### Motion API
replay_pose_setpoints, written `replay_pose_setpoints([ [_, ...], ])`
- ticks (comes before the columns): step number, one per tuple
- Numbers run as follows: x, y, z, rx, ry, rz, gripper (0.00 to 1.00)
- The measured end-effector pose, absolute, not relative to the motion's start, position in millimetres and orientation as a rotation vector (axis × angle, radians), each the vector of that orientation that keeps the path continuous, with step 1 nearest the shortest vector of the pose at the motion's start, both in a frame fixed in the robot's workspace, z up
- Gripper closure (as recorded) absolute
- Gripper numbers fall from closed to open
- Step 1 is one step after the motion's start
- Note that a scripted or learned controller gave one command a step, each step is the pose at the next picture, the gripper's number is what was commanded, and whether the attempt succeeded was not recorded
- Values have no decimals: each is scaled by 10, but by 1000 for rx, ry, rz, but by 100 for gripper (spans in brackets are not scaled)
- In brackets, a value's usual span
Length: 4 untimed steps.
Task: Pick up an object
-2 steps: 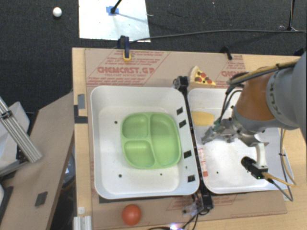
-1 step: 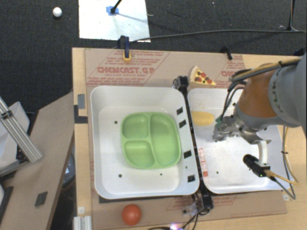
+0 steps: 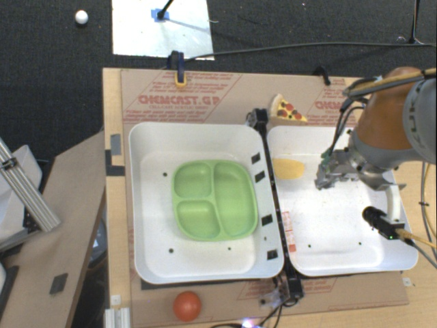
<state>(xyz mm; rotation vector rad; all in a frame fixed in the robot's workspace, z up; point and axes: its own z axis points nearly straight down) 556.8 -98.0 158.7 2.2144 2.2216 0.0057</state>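
Observation:
A pale yellow flat object [image 3: 288,169] lies in the right bin [image 3: 341,251] near its upper left corner. My gripper [image 3: 326,180] hangs over the right bin, just right of the yellow object and apart from it. Nothing shows between the fingers. A green divided plate [image 3: 214,199] rests in the middle of the left bin [image 3: 150,251].
A toy pizza slice [image 3: 288,110] lies on the cardboard behind the bins. A red-orange ball [image 3: 186,305] sits on the bench in front of the left bin. A metal rail [image 3: 27,190] stands at far left. The grey and orange arm [image 3: 396,121] covers the right bin's upper right.

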Motion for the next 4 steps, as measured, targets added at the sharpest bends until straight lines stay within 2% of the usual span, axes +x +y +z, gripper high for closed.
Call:
replay_pose_setpoints([
  [1,5585,-982,2079,2213,2222,6,100],
  [2,5747,-389,2186,2209,2232,6,100],
  [4,6089,714,2126,2210,2232,6,100],
])
